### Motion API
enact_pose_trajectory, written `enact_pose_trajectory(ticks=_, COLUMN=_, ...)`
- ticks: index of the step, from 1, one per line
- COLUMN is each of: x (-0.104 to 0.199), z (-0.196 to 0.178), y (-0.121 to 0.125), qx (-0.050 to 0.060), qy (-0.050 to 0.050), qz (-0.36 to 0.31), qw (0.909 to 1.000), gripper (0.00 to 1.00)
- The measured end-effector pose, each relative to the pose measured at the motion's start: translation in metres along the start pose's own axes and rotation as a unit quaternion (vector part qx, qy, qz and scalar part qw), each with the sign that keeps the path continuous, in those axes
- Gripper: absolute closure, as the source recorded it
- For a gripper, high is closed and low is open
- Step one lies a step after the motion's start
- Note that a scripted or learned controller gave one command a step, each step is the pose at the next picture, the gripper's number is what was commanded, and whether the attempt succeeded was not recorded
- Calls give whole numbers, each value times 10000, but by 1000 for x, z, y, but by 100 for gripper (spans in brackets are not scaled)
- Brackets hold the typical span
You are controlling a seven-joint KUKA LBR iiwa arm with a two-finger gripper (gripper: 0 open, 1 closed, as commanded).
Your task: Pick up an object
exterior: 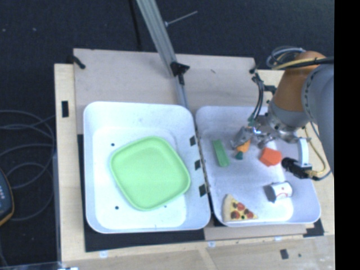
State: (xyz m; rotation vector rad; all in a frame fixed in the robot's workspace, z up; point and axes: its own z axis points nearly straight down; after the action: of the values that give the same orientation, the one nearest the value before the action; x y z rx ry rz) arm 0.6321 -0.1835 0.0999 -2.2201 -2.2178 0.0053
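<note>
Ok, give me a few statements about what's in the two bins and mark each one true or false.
1. The green plate lies in the left bin. True.
2. The pizza slice lies on the green plate. False: it lies in the right bin, near the front edge.
3. The orange block is in the right bin. True.
4. The green bar lies in the left bin. False: it is in the right bin, near the divider.
5. The tool is over the right bin. True.
</note>
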Motion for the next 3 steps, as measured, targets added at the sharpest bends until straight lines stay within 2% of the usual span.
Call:
enact_pose_trajectory(ticks=1, x=-1, z=-1, y=0, qx=-29, qy=-9, qz=-2, qw=10000, gripper=0)
enact_pose_trajectory(ticks=2, x=-1, z=-12, y=1, qx=-38, qy=-8, qz=-2, qw=10000, gripper=100)
enact_pose_trajectory(ticks=3, x=3, z=-58, y=-4, qx=-47, qy=-3, qz=-5, qw=10000, gripper=100)
